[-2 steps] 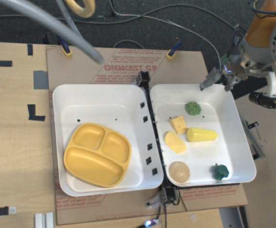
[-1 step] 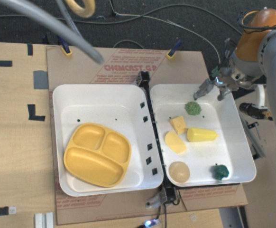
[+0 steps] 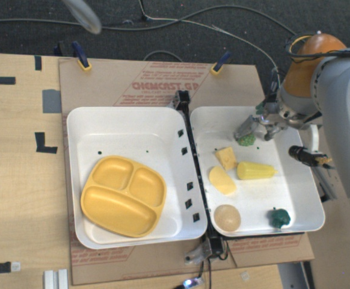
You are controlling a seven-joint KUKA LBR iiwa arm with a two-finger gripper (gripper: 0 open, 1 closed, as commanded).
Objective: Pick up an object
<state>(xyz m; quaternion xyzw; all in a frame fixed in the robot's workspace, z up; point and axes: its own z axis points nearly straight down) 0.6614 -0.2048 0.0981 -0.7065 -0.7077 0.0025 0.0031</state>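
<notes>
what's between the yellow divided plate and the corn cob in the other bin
In the camera view, between the yellow divided plate and the corn cob run the bins' adjoining walls, then a pale yellow wedge lying just left of the cob.

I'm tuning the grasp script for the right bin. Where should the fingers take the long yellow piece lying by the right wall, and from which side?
Grip the long yellow piece across its narrow middle, coming straight down from above. It lies flat with its long axis running left-right, with bare bin floor on both long sides for the fingers.

You see two smooth white plastic bins (image 3: pixel 127 116) on brown cardboard (image 3: pixel 163 83), a glossy yellow plastic tray (image 3: pixel 124 195), and a pale wood-grain surface (image 3: pixel 18 179).
</notes>
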